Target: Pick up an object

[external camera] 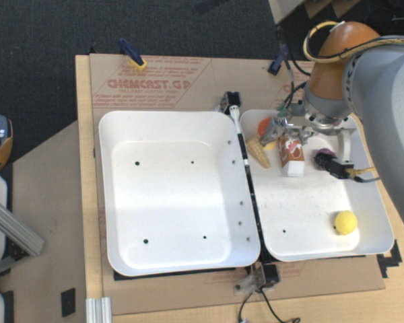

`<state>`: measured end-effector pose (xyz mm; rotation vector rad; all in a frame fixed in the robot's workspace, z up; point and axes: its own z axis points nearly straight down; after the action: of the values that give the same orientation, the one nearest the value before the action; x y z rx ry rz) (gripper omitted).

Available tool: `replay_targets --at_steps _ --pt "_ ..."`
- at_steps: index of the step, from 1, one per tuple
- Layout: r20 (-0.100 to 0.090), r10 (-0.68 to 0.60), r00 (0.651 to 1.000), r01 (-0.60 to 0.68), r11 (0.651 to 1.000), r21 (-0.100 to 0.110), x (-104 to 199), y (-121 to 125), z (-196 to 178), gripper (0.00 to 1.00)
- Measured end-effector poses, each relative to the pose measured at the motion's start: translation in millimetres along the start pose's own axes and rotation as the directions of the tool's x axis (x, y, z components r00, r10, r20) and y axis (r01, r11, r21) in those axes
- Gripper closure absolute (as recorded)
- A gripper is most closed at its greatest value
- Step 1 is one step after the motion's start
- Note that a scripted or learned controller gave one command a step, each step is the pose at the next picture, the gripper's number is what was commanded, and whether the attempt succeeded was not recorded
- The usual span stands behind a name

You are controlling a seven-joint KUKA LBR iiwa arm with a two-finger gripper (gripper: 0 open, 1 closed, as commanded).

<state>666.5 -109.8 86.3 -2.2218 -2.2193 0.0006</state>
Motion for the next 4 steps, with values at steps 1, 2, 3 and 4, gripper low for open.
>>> replay_targets --at_steps 1,2,3,4 --pt "0.012 0.0 1.0 0.0 1.0 -0.003 11.9 0.2 -1.0 0.0" --pt "0.011 0.001 1.0 -0.001 1.0 -0.003 11.3 0.0 -0.7 0.0" --pt "0.011 0.0 1.0 0.0 1.0 -0.002 11.5 0.0 -0.6 0.0" --pt "0.011 0.001 1.0 -0.001 1.0 -0.003 12.1 0.1 -0.6 0.0"
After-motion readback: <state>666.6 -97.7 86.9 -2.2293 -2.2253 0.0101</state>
